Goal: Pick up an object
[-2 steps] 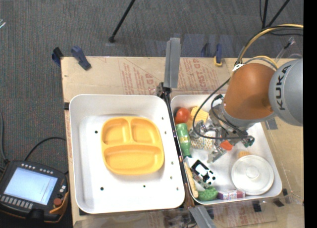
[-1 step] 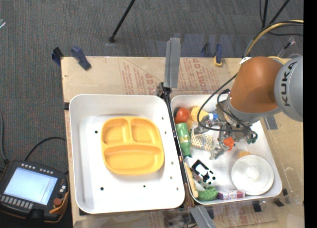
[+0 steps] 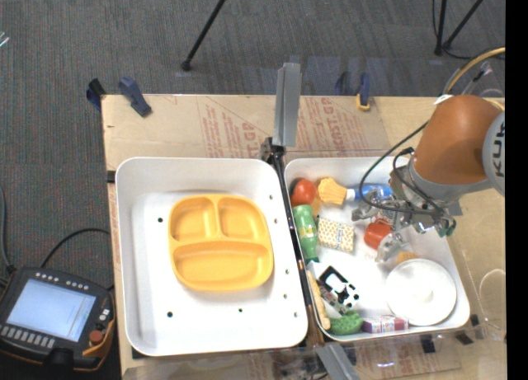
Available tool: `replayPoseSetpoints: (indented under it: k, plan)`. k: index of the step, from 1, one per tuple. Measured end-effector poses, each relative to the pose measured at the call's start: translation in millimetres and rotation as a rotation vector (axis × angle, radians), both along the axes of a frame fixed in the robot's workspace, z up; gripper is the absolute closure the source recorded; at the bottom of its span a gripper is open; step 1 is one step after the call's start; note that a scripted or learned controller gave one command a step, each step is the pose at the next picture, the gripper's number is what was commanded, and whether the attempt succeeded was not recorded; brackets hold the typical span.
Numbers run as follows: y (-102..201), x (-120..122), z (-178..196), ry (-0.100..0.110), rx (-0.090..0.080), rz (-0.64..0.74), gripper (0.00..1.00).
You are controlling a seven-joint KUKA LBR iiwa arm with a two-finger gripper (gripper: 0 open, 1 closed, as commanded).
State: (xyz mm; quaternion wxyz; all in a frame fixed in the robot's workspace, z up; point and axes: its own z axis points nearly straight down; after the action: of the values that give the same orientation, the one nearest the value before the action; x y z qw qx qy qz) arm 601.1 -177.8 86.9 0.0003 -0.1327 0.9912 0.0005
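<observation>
My gripper (image 3: 381, 232) hangs low over the right bin (image 3: 459, 283), in its upper right part, under the arm's orange band (image 3: 450, 143). It is open, with one finger to the upper left and one to the lower right. A small red object (image 3: 376, 234) lies in the gap between the fingers; I cannot tell whether they touch it. Close by lie a blue-and-white item (image 3: 375, 193), a checkered packet (image 3: 336, 234) and a white bowl (image 3: 421, 290).
The right bin also holds a red ball (image 3: 303, 191), a green bottle (image 3: 305, 230), a yellow brush-like piece (image 3: 332, 191), a black-and-white toy (image 3: 338, 288), a green item (image 3: 346, 323) and a pink box (image 3: 379, 323). In the left bin (image 3: 136, 288) lies a yellow divided plate (image 3: 221, 242).
</observation>
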Motion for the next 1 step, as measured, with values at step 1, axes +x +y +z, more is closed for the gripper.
replayPoseSetpoints:
  k: [1]
  plan:
    - [-32.7,1.4,1.8,-0.004,0.0,0.146,0.0]
